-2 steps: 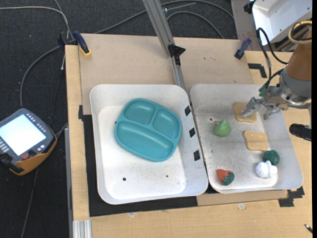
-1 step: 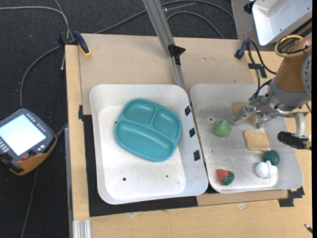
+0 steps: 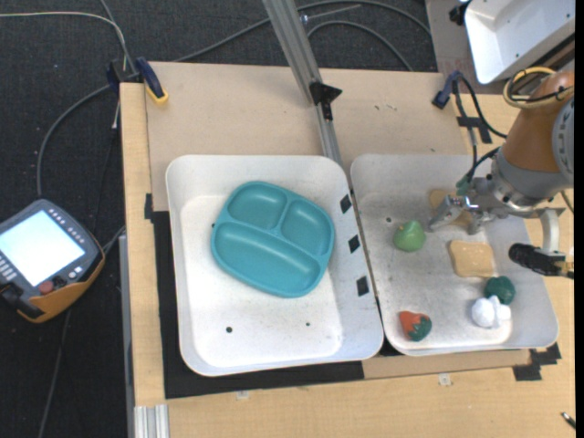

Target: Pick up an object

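End effector low in right bin, fingers apart, gripping nothing. Green object just at its 8 o'clock; tan block at 5 o'clock. Teal plate in left bin.

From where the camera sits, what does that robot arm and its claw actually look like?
The arm is a rounded grey tube with a broad orange band above the wrist. Yellowish cable loops sit near its top, and dark cables run alongside. At its end is a small metallic silver gripper, with green touches near its base.
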`<action>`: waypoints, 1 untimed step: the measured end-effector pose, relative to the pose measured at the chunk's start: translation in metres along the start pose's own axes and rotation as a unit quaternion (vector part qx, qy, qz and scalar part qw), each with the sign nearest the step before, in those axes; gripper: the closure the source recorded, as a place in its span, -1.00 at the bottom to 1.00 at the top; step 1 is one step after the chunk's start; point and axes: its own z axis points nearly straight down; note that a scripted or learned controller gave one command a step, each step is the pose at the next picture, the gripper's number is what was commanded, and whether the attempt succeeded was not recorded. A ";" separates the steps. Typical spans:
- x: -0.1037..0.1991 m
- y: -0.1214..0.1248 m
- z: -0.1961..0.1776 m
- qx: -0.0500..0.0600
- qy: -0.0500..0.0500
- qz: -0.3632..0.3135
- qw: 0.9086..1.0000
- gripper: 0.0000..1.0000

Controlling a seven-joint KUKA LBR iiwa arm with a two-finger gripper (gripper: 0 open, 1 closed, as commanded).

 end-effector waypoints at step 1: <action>0.000 0.001 -0.013 -0.002 -0.001 0.000 1.000 1.00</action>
